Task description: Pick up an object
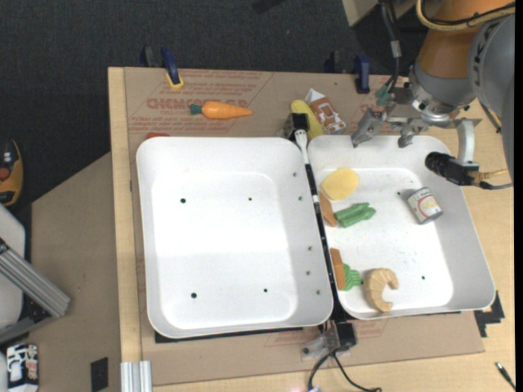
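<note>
Your likeliest target, the small can (423,204), lies on its side in the right bin (458,288) near the far right corner, its long axis slanting from the near right toward the far left, with the yellow lemon-like piece (340,183), green pod (354,215) and croissant (381,288) well apart on the left and near side. You're at the approach step: the gripper (383,139) hangs above the bin's far rim, fingers spread with nothing between them. Next, I judge, you must come nearer, descend, and close across the can's short width.
</note>
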